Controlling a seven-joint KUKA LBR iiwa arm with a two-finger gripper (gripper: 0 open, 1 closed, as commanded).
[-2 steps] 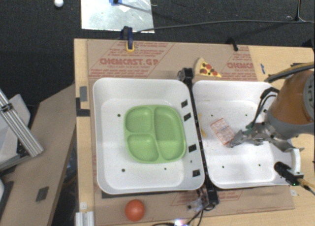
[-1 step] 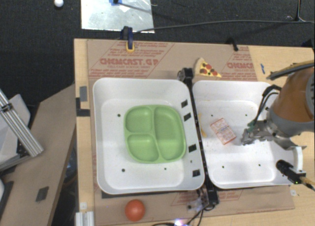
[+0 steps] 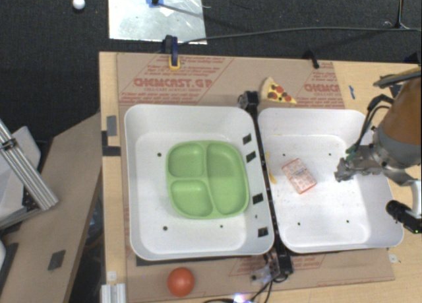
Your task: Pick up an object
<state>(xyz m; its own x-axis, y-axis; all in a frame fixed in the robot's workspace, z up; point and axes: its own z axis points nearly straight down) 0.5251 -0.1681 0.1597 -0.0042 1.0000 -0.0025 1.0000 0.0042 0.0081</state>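
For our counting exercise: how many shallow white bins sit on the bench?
2. The left bin holds a green divided plate; the right bin holds a small pink packet, with the hand over it. None looks hidden.

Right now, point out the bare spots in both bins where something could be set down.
Right bin: bare floor in front of the pink packet, and behind it toward the far wall. Crowded at its right, where the gripper reaches in. Left bin: the green divided plate takes the middle; only margins stay free.

Small pink-and-white patterned packet (image 3: 299, 175): flat rectangular item, lying tilted on the bin floor, left of the claw (image 3: 341, 173), apart from it.
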